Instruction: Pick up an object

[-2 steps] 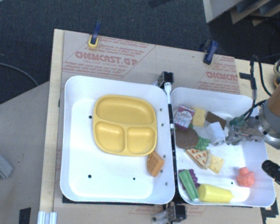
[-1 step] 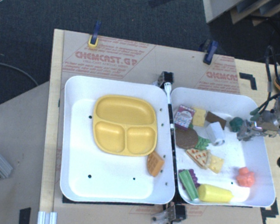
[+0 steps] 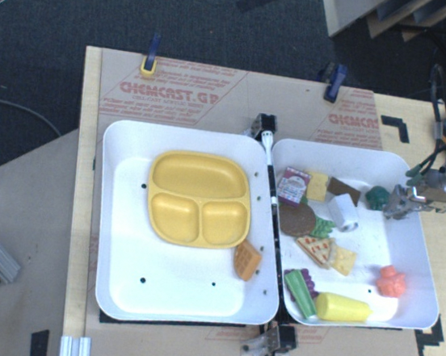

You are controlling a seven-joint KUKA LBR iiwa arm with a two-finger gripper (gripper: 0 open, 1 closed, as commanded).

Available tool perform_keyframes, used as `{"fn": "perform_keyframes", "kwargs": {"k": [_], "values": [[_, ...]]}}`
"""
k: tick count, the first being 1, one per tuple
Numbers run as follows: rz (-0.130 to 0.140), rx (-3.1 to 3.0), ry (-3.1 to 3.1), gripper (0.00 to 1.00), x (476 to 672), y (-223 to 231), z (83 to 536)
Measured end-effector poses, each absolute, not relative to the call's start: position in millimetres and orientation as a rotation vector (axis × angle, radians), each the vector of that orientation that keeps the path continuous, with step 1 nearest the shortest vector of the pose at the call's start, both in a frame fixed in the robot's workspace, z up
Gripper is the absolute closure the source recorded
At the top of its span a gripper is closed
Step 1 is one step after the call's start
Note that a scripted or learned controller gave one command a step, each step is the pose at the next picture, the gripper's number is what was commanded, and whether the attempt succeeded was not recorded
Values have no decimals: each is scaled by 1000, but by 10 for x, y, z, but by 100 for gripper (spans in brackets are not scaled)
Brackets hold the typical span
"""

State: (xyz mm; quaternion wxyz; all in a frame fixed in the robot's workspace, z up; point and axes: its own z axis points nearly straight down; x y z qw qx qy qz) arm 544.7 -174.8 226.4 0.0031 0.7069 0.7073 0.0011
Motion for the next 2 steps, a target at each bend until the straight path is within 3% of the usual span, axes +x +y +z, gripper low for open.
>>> {"fn": "perform_keyframes", "kwargs": {"k": [2], "values": [[5, 2213, 2225, 100, 5864, -867, 2257]]}}
